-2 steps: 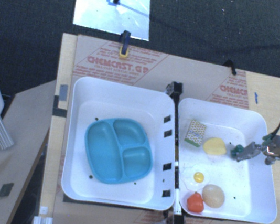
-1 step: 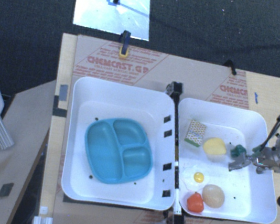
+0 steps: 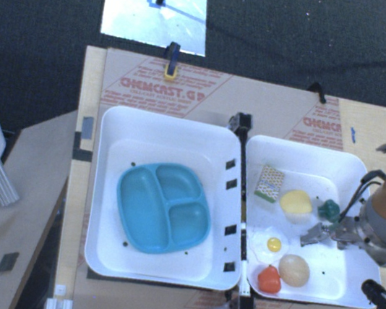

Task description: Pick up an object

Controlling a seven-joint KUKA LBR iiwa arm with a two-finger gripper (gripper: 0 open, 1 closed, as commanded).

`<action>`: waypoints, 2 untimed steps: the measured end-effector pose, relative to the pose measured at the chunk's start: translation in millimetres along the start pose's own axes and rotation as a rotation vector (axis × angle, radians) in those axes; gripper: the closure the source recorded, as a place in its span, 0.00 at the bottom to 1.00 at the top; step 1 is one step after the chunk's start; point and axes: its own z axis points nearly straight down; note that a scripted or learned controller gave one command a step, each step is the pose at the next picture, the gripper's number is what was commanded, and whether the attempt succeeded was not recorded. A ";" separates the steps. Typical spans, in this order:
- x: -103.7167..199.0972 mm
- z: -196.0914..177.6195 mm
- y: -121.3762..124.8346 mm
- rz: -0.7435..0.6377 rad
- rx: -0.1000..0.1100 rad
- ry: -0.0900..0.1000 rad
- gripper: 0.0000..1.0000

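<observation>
Gripper (image 3: 315, 235) hangs low over the right bin (image 3: 353, 164); we cannot tell its state, as its tip is small and blurred. We see it poised between the yellow lemon-like piece (image 3: 296, 203) and the beige egg (image 3: 294, 270), likely lining up on one. A fried-egg toy (image 3: 270, 245), red piece (image 3: 269, 279), green piece (image 3: 329, 208) and patterned packet (image 3: 269, 183) lie nearby. The blue divided tray (image 3: 163, 207) sits in the left bin (image 3: 175, 129), probably as a drop spot.

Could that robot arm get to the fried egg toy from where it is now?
Probably yes. The gripper hangs in the right bin, just right of the fried egg, with bare white floor between them. The beige egg and tomato sit nearer the camera, off that path.
</observation>
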 end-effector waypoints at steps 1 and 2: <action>-0.8 -14.1 2.1 0.000 -0.007 -0.003 1.00; 7.5 -70.8 9.5 -0.004 -0.011 -0.003 1.00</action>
